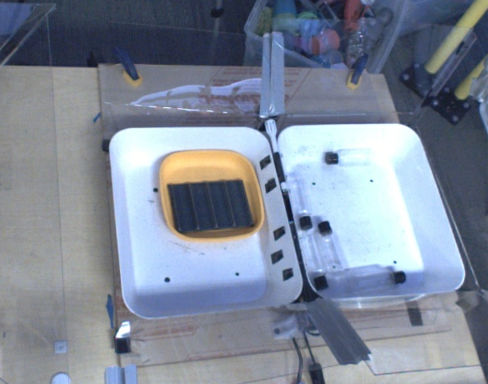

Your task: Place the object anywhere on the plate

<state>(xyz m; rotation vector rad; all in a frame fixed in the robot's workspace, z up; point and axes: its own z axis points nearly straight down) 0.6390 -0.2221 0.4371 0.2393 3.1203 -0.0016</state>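
Observation:
A yellow-orange plate (pixel 174 169) with rounded corners lies in the left white bin (pixel 140 278), toward its upper middle. A dark, ridged rectangular object (pixel 210 206) lies flat on the plate, covering most of its lower half. The object's long side runs left to right, and it stays inside the plate's rim.
The right white bin (pixel 436 246) holds clear plastic pieces with small black ends (pixel 331 158), mostly along its left and lower sides. A ridge with black tabs (pixel 278 232) divides the two bins. A box of colourful toys (pixel 324 14) stands behind the bench.

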